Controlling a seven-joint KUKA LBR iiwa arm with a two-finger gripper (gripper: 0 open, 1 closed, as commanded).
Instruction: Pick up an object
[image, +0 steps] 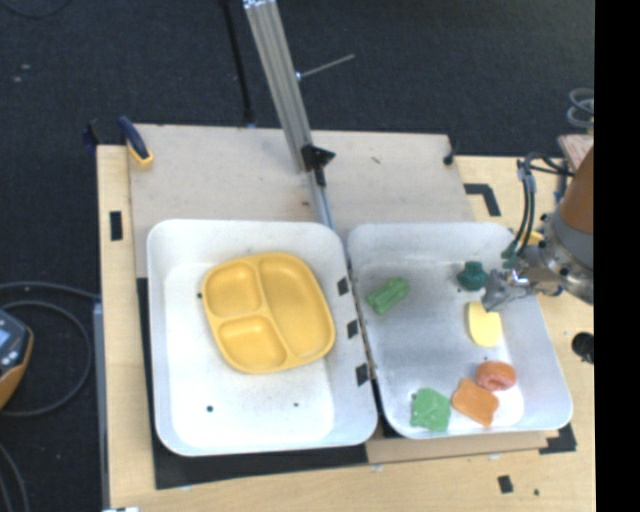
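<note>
Robotics lab: a plywood bench (400, 150) bearing two white bins (250, 420), an aluminium camera post (280, 70), loose cables on dark carpet.

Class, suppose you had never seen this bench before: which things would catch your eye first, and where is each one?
The yellow divided plate stands out most, lying alone in the left bin. Next come the bright small pieces scattered in the right bin: a green block near its left wall, a pale yellow piece to the right, and a green piece, an orange piece and a reddish piece clustered at its near edge. The gripper sits just above the pale yellow piece.
</note>
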